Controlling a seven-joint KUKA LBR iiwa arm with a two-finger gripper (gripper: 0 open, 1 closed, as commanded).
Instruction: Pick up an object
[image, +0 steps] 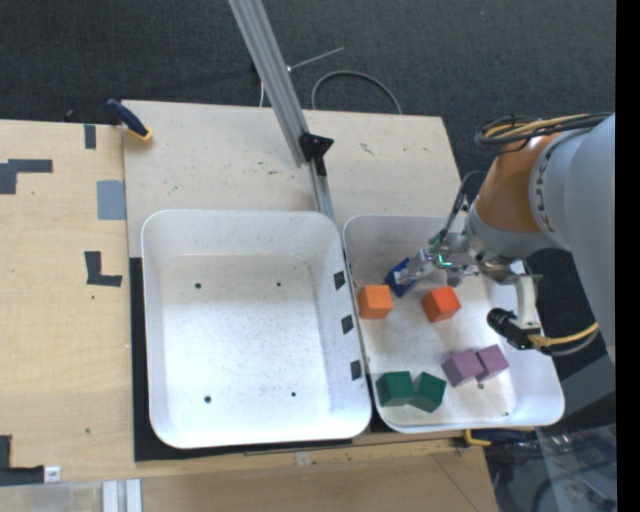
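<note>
The right bin (520, 405) holds two orange cubes (375, 301), two green blocks (396, 387), two purple blocks (463, 367) and a small blue piece (400, 277).

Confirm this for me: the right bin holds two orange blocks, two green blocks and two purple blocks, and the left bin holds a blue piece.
One detail is off. The blue piece lies in the right bin, beside the orange blocks, under the arm's pincer, not in the left bin. The camera view shows this. The green blocks and purple blocks are in the right bin as you said.
</note>
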